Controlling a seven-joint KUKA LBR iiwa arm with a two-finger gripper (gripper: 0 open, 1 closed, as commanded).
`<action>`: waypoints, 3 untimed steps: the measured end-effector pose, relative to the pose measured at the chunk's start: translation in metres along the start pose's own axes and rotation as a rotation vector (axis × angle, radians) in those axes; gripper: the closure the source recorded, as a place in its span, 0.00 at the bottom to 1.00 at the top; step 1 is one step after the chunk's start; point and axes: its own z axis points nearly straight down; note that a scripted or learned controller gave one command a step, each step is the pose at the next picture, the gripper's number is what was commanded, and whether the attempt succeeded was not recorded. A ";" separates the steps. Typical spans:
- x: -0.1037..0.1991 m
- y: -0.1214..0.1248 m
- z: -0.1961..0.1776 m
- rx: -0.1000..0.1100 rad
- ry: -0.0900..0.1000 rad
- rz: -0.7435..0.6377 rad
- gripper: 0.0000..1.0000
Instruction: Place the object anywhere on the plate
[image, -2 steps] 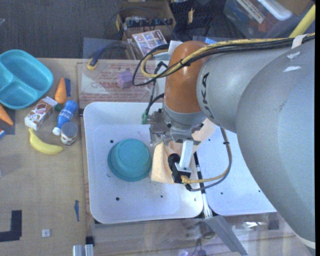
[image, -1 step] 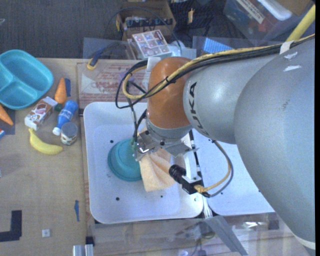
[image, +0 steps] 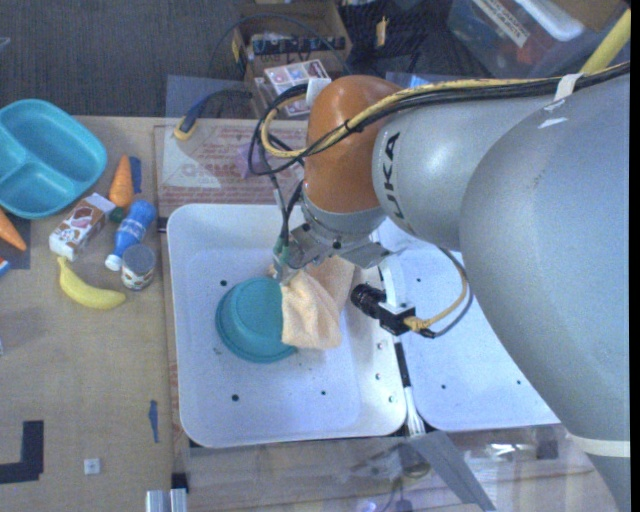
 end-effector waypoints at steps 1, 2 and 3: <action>0.000 0.000 0.000 0.000 0.000 0.000 0.00; -0.060 -0.008 -0.241 -0.001 -0.002 0.047 0.00; -0.059 -0.007 -0.241 0.000 -0.001 0.045 0.00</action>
